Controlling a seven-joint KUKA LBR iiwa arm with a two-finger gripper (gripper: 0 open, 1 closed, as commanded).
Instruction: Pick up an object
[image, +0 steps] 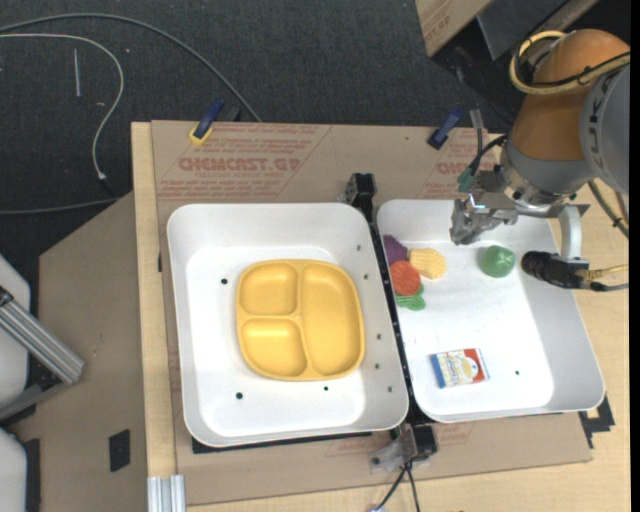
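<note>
Hovering over the far part of the right white shallow bin (560, 330), the pincer (468, 232) sits between the yellow corn-shaped toy (429, 263) and green round toy (495, 261), positioned for descent; its grip state cannot be determined.

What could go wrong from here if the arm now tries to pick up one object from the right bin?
1. The gripper hangs between the yellow piece and the green ball, so it may descend on neither.
2. The yellow piece, orange piece and purple piece crowd the bin's left wall; a grasp there may disturb neighbours.
3. The ball may roll away.
</note>
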